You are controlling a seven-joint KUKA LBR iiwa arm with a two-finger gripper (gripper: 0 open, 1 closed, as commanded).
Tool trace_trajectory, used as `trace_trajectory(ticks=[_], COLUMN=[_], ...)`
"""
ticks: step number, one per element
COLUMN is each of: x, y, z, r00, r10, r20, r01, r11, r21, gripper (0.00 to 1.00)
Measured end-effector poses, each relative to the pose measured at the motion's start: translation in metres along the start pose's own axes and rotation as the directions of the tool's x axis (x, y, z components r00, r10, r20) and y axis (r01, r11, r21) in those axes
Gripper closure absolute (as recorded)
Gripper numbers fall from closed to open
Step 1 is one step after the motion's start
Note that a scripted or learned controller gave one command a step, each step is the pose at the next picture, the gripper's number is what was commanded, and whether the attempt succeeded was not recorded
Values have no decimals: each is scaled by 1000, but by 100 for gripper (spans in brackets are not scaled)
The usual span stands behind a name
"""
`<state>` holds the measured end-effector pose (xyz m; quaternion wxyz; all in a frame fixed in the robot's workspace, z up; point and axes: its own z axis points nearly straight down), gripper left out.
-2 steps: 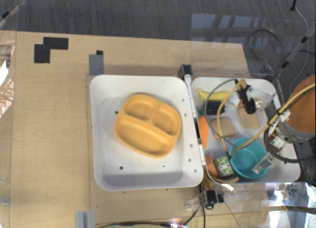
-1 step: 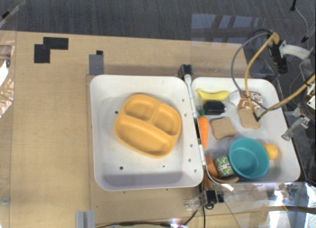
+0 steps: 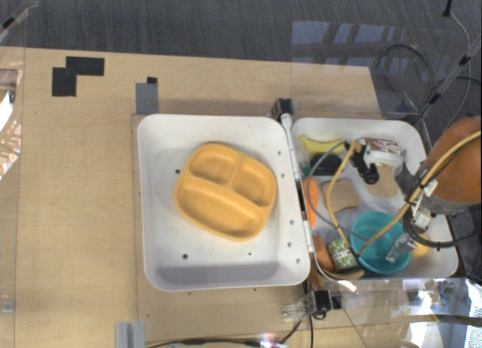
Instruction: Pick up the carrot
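One carrot (image 3: 312,205) at your right bin's (image 3: 410,129) left wall, gripper (image 3: 399,247) lower right over teal bowl (image 3: 376,241), well apart, jaw state unclear.

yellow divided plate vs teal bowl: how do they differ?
The yellow divided plate lies in the left bin; the teal bowl sits in the right bin. The plate is wider, shallow and split into compartments; the bowl is smaller, round and undivided. Cables cross the bowl, none the plate. Both sit upright.

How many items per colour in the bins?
Yellow/orange-yellow: 2, divided plate, banana
Orange: 1, carrot
Teal: 1, bowl
Tan: 1, bread-like slice
Green-labelled can: 1
Total: 6; others too cluttered to tell.
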<state>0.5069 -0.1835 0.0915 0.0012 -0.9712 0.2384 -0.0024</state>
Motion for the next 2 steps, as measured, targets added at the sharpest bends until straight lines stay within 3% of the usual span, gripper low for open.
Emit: trace_trajectory(ticks=[1, 2], x=[6, -16], y=[-7, -82], z=[-15, -6], r00=[1000, 985], r10=[-3, -168], r20=[-21, -44], r01=[3, 167], r11=[1000, 986], r21=[18, -11], gripper=[100, 100])
